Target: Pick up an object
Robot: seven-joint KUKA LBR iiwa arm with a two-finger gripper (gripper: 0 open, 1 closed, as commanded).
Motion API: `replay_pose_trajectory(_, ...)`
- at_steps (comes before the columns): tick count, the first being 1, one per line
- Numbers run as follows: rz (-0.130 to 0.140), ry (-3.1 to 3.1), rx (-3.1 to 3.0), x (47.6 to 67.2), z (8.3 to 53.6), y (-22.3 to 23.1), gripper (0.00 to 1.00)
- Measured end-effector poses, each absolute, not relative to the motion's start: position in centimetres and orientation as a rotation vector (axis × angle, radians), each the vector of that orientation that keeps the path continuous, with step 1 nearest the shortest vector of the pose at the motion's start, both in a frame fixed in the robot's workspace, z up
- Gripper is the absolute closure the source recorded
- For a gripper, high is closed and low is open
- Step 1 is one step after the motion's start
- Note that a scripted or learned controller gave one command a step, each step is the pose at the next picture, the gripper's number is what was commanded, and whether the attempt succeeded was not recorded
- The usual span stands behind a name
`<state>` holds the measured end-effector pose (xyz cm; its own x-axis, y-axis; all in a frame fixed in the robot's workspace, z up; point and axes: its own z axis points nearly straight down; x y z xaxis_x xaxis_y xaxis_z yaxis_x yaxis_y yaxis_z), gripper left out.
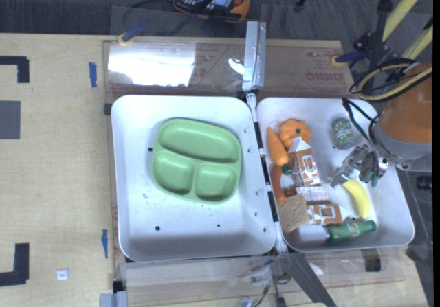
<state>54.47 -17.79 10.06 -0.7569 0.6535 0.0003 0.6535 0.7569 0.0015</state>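
Currently over the right bin (402, 226), tool (354, 169) low among the clutter — reached in from the right, orange band just behind. Fingers: cannot tell whether spread or pressed together; too small and tangled with metal parts. Nothing visibly pinched.

Candidates all crowded in the right bin: banana (359, 199) just below the tool, likely the nearest target; green bottle (350, 229) lying on its side by the front wall; carrot (277, 147) and small orange fruit (294, 128) up along the divider; snack packets (304, 167) stacked mid-bin with a brown sponge-like slab (293, 211) tilted against them; round grey-green jar (342, 131) apart near the back.

Left bin (130, 161) holding a green divided tray (197, 159) — well apart from the tool.

Judged: approach stage, grasp not yet made. Risk — the banana's curved skin slipping out of the grasp.
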Motion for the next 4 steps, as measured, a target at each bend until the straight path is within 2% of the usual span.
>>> replay_pose_trajectory(1, 0.003, 2.928, 1.124, 56.4, 13.8, -15.3, 1.0)
replay_pose_trajectory(2, 0.002, 2.779, 1.453, 59.7, 24.1, -14.5, 1.0)
replay_pose_trajectory(3, 0.0, 2.565, 1.816, 55.6, 25.1, -8.6, 1.0)
replay_pose_trajectory(4, -0.001, 2.706, 1.601, 47.9, 22.6, -1.8, 1.0)
